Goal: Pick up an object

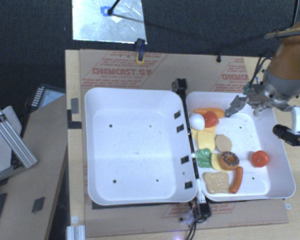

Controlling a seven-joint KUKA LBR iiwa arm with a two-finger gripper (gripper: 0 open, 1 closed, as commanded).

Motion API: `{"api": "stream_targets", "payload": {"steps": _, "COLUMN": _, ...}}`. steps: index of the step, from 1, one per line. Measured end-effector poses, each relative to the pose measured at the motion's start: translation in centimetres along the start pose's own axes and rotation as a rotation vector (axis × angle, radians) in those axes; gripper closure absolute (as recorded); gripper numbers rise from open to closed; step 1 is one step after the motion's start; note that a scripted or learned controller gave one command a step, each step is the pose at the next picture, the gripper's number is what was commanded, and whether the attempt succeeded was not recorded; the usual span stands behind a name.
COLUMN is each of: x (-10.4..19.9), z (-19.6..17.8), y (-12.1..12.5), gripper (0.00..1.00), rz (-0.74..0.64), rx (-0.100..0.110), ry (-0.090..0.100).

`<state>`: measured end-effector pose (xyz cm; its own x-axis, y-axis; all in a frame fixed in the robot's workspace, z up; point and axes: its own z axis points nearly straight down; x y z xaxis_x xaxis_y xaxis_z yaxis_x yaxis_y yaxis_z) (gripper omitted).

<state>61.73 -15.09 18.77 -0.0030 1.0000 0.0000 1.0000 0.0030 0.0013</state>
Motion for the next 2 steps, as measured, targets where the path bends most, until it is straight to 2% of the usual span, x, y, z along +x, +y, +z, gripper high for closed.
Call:
{"api": "stream_targets", "payload": {"steps": 1, "x": 1.1, "z": 10.8, "y": 2.3, "gripper": 0.0, "rz": -0.003, "rx": 0.002, "ry": 0.0}}
{"api": "stream_targets", "payload": {"steps": 2, "x": 5.7, "z": 10.4, "y": 4.8, "gripper": 0.0, "rz": -0.003, "rx": 0.02, "ry": -0.011}}
